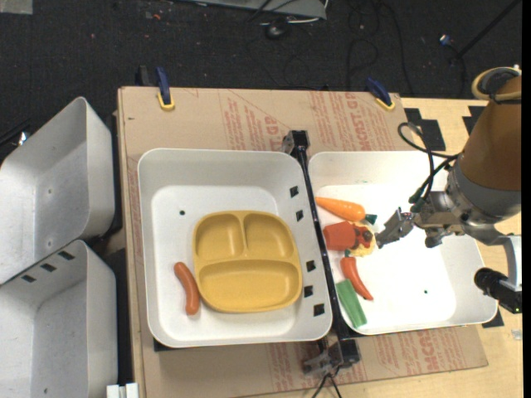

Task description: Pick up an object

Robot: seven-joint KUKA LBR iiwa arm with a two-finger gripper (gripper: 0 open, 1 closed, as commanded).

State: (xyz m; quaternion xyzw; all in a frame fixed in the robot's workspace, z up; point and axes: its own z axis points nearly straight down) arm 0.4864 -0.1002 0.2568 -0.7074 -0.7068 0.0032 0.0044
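Green block point(351, 303) — well below fingers point(390, 232).

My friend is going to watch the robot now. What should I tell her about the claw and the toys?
Claw: low in the right bin, just right of the toys. I cannot tell if it is open or shut, and nothing shows in it.
Toys in the right bin, along its left side: carrot, red pepper, chili, green piece.
Left bin: yellow tray with a sausage beside it on its left.
Done: nothing picked up yet.
Left: grab one toy and lift it. The red pepper is the nearest.
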